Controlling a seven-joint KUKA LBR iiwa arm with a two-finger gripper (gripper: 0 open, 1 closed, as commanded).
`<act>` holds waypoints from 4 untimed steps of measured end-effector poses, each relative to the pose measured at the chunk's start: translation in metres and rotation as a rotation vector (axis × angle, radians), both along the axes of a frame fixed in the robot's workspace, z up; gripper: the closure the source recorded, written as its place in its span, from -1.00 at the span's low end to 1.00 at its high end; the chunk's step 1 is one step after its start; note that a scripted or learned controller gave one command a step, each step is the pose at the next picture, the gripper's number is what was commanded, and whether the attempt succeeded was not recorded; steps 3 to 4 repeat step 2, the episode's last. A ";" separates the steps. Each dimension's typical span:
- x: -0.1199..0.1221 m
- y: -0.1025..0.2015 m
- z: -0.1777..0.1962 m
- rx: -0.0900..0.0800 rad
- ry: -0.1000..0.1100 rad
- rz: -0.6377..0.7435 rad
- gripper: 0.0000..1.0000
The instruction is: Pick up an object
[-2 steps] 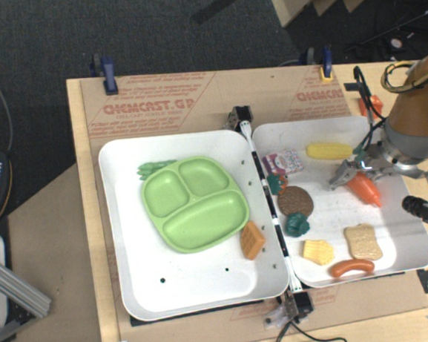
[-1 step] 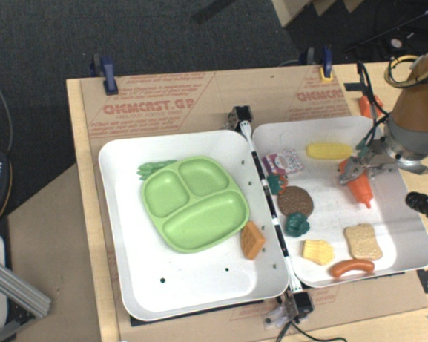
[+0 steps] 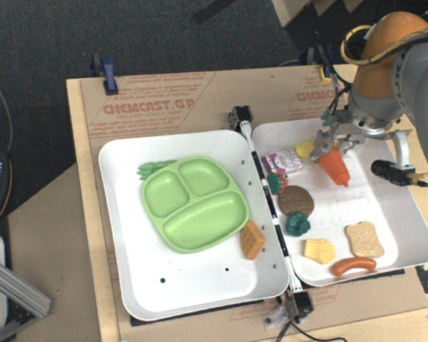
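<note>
Camera view: jaws [image 3: 329,143] sit low in the right white bin [image 3: 419,219], at the top end of an orange plastic carrot [image 3: 335,165]; grip state unclear. Best to centre on the carrot, clear of the small yellow piece [image 3: 305,150], before lifting.

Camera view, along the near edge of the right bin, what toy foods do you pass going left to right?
Yellow cheese wedge → red sausage → slice of toast. The sausage lies nearest the bin's front rim, just below the other two.
</note>
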State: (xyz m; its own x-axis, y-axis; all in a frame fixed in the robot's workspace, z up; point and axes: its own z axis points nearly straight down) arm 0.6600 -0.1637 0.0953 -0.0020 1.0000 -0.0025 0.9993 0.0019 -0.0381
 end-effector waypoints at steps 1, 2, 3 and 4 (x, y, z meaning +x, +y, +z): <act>-0.065 0.031 0.054 0.004 -0.036 -0.002 1.00; -0.018 0.121 0.092 0.004 -0.046 0.008 1.00; -0.018 0.121 0.092 0.004 -0.046 0.008 1.00; -0.018 0.121 0.092 0.004 -0.046 0.008 1.00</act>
